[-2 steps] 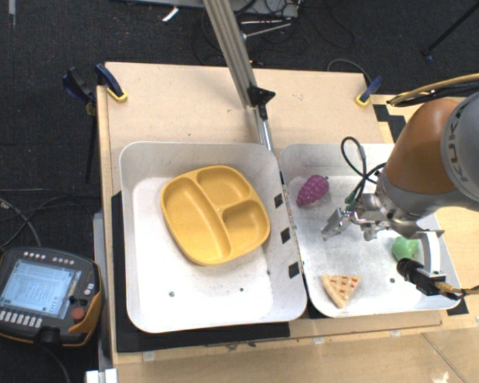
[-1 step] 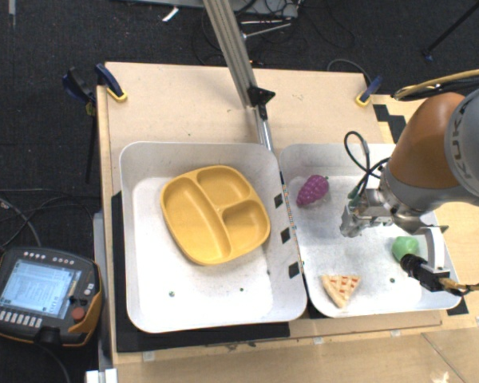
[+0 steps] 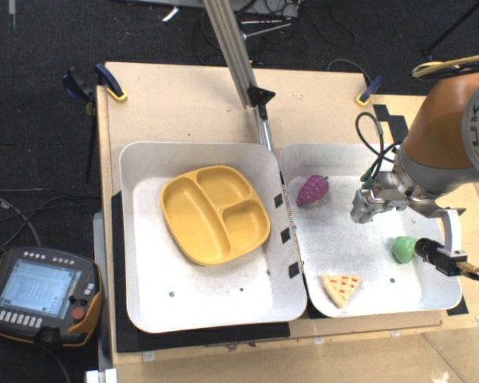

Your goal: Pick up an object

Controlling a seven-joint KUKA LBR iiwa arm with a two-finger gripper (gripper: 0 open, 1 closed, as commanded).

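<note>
The right bin (image 3: 431,294) holds three things: a purple bunch of grapes (image 3: 312,190) at its far left, a green round object (image 3: 404,250) toward the right, and a slice of pizza (image 3: 341,288) near the front edge. My gripper (image 3: 364,211) hangs over the bin's middle, between the grapes and the green object, and touches none of them. Its grey wrist blocks the sight of its tips. The arm's orange band (image 3: 447,122) rises behind it at the right.
The left bin (image 3: 144,294) carries a yellow divided plate (image 3: 215,212). A metal pole (image 3: 235,46) slants down to the seam between the bins. Black cables loop beside the wrist. A teach pendant (image 3: 40,294) lies off the bench at the left.
</note>
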